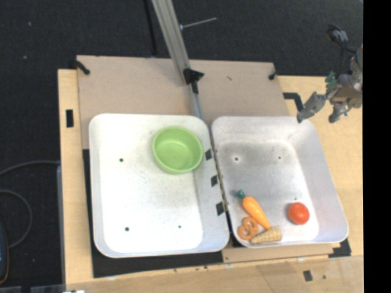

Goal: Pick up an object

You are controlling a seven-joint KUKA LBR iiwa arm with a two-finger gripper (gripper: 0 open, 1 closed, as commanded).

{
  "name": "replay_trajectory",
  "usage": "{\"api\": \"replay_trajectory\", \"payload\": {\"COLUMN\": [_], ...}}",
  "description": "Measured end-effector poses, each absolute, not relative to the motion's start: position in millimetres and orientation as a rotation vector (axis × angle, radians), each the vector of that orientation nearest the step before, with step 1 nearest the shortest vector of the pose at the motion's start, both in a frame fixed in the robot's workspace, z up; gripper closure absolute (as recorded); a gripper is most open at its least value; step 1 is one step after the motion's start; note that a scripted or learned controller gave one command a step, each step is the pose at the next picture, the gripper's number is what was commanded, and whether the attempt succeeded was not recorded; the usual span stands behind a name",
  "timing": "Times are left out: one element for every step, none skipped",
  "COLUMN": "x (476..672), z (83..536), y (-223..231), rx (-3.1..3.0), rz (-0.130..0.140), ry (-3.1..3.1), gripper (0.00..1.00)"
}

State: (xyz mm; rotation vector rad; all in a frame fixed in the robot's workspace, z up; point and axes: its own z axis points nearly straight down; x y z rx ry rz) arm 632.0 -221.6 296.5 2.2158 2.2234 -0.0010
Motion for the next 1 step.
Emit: {"api": "replay_trajectory", "payload": {"x": [631.8], "z": [296.6], "y": [-222.2], "rx": [2.215], "rz": [-0.004], "ry": [2.223], "gripper": [0.00]}}
